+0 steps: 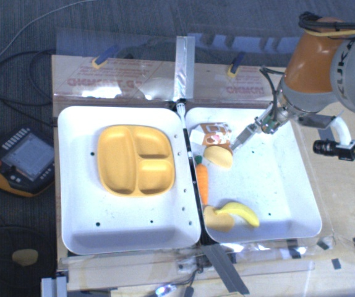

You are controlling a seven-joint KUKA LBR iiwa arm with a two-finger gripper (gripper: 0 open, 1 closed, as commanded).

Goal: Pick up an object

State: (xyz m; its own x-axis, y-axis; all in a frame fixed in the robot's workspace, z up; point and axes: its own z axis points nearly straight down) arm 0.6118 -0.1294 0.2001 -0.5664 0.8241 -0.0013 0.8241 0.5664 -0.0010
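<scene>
Gripper (pixel 234 143), reaching in from upper right; we cannot tell its state. Its tip meets the bun (pixel 218 156), lying just lower left, in the right bin (pixel 289 184).

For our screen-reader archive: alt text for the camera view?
The arm's tool reaches into the right bin beside a tan food piece, with a carrot and banana nearby. A yellow divided tray sits in the left bin.
</scene>
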